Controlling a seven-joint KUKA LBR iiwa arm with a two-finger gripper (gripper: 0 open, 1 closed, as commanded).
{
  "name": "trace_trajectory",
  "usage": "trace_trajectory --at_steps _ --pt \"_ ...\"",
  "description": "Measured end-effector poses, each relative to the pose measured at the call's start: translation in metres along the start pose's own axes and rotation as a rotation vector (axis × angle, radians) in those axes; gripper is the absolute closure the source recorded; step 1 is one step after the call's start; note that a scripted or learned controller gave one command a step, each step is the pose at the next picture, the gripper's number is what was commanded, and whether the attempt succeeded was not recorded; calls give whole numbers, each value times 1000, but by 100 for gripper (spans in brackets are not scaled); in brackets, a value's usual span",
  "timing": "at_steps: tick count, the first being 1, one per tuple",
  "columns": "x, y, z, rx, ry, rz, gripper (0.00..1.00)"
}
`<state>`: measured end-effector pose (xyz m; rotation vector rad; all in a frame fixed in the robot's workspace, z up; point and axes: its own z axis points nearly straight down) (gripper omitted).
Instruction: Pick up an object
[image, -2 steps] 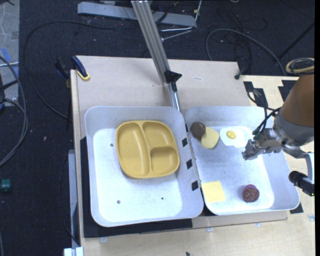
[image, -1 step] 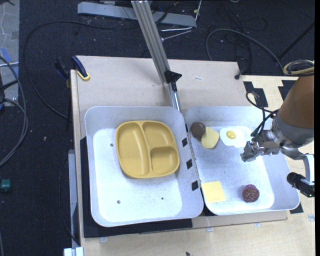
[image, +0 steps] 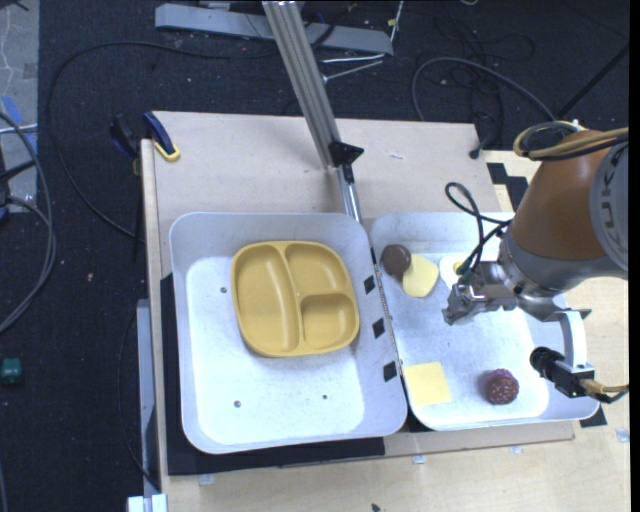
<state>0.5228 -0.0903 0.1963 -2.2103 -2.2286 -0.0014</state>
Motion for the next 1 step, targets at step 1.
trace_trajectory --at_steps 1 --pt "62 10 -10 -3 -1 -1 100"
